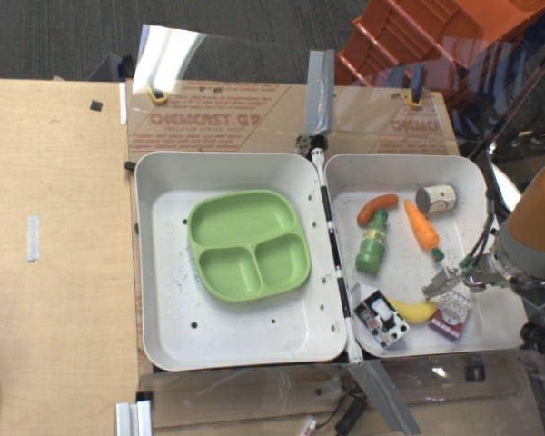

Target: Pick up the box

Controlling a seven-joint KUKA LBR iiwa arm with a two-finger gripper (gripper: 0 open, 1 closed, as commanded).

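Fingers of the gripper (447, 286) appear parted, with nothing between them. They hang low over the front right part of the right shallow white bin (409, 162), just above a small white-and-maroon packet (450, 322); whether they touch it cannot be told.

One small black-and-white printed cardboard box (381, 318) lies at the front left corner of that same bin, tilted askew, close to the front wall and near the divider between the two bins. It sits to the left of the gripper, apart from it. One yellow banana (416, 312) lies just beside the box on its right, seeming to touch it, and sits between the box and the packet.

Further back in the right bin are four more things, one of each:
- a green plastic bottle (371, 243) lying lengthwise behind the box
- a red sausage-shaped piece (377, 208) just behind the bottle's cap
- an orange carrot (422, 225) near the middle
- a short pale can (436, 198) on its side towards the back right

There is bare bin floor between the bottle and the carrot, and between the bottle and the box. The box itself is hemmed in by the corner walls on two sides and the banana on a third.

The left white bin (147, 243) holds one light green three-compartment plate (250, 243), with bare floor all round it. The grey arm with its orange band (536, 225) comes in over the right bin's right edge. Both bins rest on the pale wooden tabletop (54, 243).
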